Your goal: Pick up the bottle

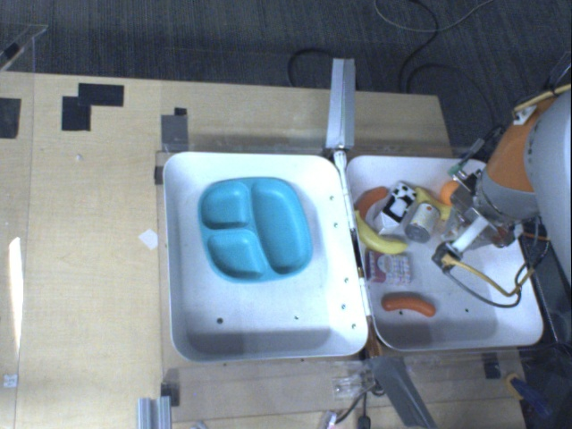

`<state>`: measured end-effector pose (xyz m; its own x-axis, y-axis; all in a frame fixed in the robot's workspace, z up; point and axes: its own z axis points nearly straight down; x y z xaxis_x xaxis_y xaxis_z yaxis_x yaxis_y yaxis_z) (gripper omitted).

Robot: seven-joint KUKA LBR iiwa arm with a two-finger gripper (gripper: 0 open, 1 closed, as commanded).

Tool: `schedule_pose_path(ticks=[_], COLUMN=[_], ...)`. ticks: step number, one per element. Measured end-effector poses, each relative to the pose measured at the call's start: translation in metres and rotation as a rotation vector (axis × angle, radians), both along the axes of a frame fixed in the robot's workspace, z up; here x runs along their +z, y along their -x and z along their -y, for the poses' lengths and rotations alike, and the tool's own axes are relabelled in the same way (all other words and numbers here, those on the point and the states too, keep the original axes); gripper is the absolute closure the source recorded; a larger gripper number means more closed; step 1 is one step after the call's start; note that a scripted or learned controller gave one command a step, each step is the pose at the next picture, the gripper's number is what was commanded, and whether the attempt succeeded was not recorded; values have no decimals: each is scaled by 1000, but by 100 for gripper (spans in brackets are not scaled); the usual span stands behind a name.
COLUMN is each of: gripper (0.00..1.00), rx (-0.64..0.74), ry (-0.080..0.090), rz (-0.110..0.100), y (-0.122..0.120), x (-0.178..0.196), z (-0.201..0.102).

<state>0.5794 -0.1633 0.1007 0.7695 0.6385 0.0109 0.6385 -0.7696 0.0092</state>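
In the right bin a small bottle lies with a grey round end towards me and a yellowish body behind it. It rests between a black-and-white patterned item and my gripper. The gripper hangs low just to the right of the bottle, very close to it. The wrist hides where the two meet. The grey arm with its orange band comes in from the right edge.
A banana, an orange-brown item, a purple packet and a sausage share the right bin. A small orange piece sits beside the wrist. The left bin holds a blue divided plate.
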Motion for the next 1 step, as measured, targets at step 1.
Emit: schedule_pose_path(ticks=[1], gripper=[0], rx=[-1], ry=[1], rz=[0], y=[0], x=[0], z=[1])
